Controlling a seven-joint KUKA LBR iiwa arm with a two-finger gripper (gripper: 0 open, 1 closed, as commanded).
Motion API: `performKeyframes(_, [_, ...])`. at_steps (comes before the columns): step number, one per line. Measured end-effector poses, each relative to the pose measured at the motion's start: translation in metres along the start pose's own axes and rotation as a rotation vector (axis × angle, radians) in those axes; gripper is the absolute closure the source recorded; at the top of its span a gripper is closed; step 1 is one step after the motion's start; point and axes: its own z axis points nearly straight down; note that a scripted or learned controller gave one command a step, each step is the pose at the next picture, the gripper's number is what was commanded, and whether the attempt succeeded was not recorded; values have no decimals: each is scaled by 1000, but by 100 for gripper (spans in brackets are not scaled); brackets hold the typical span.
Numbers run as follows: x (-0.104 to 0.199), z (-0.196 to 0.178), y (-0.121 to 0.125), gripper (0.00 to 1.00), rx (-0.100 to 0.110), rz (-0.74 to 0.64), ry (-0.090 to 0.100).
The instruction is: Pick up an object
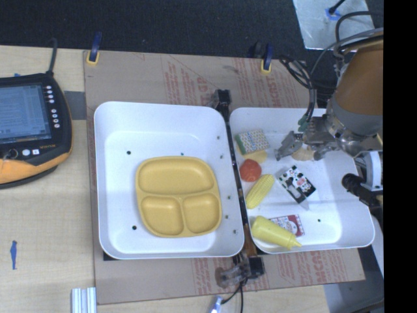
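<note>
The gripper point(301, 146) hangs low over the upper middle of the right bin point(352, 237), its grey fingers splayed apart, one reaching left and the other to the right. Between and under them a small tan object point(301, 153) shows in part; whether the fingers touch it or merely straddle it cannot be settled from this angle, so no hold is recorded. The arm point(362, 83), with its orange band, enters from the right above the gripper.

Just beside the gripper, lower and slightly left, lies a black-and-white patterned item point(296, 182), tilted. Further left along the bin's inner wall are a small greenish sponge-like pad point(251, 140), a round red-orange fruit point(251, 170) below it, and a yellow corn cob point(260, 190) lying at a slant. Near the front edge rests a yellow squeeze bottle point(274, 232) with a red-and-white packet point(290, 223) touching or partly under it (the overlap is not clear).

The left bin point(112, 129) holds a yellow divided tray point(177, 195), well apart from the gripper. A handheld pendant point(29, 126) sits on the bench at far left.

Assessment: the approach appears complete and the gripper is placed at a candidate object. Closing, securing and lifting remain; nothing is seen raised off the bin floor. Task judged at an early-to-middle stage, outcome undetermined.
</note>
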Motion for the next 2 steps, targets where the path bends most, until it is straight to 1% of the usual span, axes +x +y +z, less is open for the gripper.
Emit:
performKeyframes(1, [-47, 76, 8, 0, 1, 0, -2])
performKeyframes(2, [-75, 123, 98, 0, -1, 1, 1])
